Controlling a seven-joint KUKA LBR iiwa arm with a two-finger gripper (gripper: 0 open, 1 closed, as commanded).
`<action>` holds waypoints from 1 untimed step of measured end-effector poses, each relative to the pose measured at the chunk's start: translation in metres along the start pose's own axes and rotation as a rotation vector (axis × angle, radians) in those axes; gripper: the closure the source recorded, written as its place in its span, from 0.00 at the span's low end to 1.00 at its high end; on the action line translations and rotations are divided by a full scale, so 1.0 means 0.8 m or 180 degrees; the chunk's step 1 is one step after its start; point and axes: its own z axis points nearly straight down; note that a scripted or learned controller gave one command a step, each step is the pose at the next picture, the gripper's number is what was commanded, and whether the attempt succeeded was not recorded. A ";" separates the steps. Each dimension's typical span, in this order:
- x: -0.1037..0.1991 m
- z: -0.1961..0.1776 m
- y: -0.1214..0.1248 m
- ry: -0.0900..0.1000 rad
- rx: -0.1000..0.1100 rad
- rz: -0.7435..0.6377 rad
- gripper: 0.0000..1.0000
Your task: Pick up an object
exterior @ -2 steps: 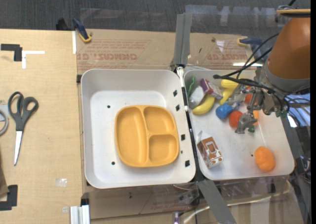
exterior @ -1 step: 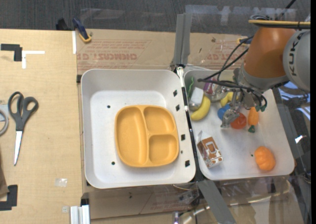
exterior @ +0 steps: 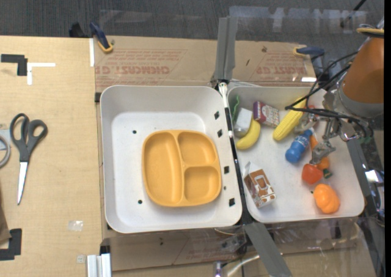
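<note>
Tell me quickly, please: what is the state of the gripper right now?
Gripper: low in the right bin, just above the red object; open or closed cannot be told, and no object is seen held.

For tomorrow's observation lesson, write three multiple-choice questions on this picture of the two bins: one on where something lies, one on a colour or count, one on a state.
1. Where does the yellow divided plate lie?
A. in the left bin
B. in the right bin
C. on the bench beside the scissors

2. How many sections does the plate have?
A. two
B. three
C. five

3. What state is the gripper in?
A. holding the banana high above the bins
B. resting on the bench outside the bins
C. down inside the right bin among the toys

Answers:
1. A, the plate sits flat in the middle of the left bin.
2. B, one long section and two smaller ones show.
3. C, its tip is low by the red ball and blue bottle, while the banana lies on the bin floor.
</note>
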 end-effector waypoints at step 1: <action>-0.003 -0.014 0.000 -0.0020 0.0011 -0.0007 1.00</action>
